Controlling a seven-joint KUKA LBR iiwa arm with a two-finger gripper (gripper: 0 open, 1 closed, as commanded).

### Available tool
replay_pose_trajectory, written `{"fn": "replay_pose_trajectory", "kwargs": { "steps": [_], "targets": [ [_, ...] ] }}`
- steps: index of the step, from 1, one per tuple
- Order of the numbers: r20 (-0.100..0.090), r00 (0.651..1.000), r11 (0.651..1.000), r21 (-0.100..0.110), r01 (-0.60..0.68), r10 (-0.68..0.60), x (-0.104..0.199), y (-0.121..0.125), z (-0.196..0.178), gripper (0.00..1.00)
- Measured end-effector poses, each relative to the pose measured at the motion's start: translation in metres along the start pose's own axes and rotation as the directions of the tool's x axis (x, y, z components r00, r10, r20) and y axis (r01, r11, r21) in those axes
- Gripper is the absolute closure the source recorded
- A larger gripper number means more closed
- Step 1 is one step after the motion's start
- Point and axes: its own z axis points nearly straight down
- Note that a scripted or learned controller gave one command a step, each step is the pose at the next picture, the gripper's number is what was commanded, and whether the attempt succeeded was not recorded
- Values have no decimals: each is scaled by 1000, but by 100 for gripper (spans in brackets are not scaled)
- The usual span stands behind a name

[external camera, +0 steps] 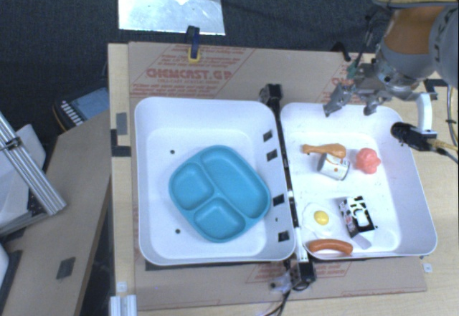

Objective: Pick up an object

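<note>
Toy sausage (329,247) lies along the right bin's (412,185) near edge, beside a fried egg (319,218). "CHEMCAST" reads on the brown sheet (188,72). Spread open and empty, the gripper (353,104) hangs over the far edge.

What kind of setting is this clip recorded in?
Probably a robotics lab bench set up for grasping trials: two shallow white bins, the left bin with a blue divided tray, the right bin with toy food like a fried egg, and the gripper above it.
</note>
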Motion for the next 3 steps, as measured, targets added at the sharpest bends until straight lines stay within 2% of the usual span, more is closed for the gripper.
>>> {"fn": "replay_pose_trajectory", "kwargs": {
  "steps": [1, 2, 3],
  "targets": [
    [1, 1000, 1000, -11, 1, -1, 0, 2, -6, 0],
    [1, 1000, 1000, -5, 0, 0, 0, 1, 57, 0],
    [1, 1000, 1000, -7, 3, -3, 4, 4, 99, 0]
  ]
}}
